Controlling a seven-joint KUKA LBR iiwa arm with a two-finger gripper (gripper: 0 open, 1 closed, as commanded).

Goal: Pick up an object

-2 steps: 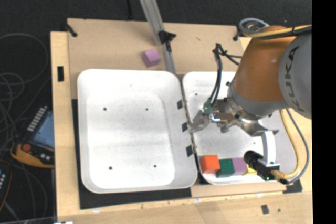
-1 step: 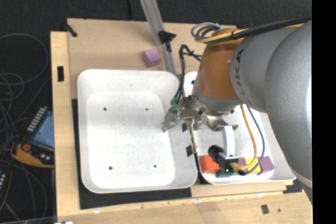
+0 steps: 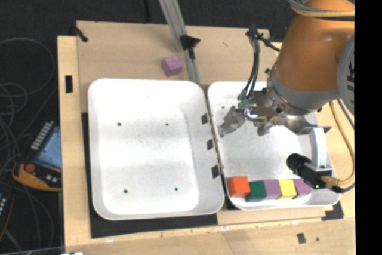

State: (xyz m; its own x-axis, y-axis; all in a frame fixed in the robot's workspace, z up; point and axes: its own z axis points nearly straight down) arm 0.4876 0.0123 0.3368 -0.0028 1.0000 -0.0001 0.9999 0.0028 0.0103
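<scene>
Along the front wall of the right bin (image 3: 262, 152) lies a row of blocks: orange (image 3: 239, 186), green (image 3: 257, 190), purple (image 3: 273, 189), yellow (image 3: 288, 188) and another purple (image 3: 302, 187) partly behind a black part. My gripper (image 3: 230, 123) hangs over the right bin's back left area, near the divide between the bins, well behind the row of blocks. I see no block between its fingers. The big orange and grey arm covers the bin's back right.
The left bin (image 3: 149, 146) lies beside the right one. A lone purple cube (image 3: 172, 65) sits on the bench behind the left bin. A slanted metal pole (image 3: 173, 15) rises from the bench near the bins' back. Cables and a pendant lie on the floor at left.
</scene>
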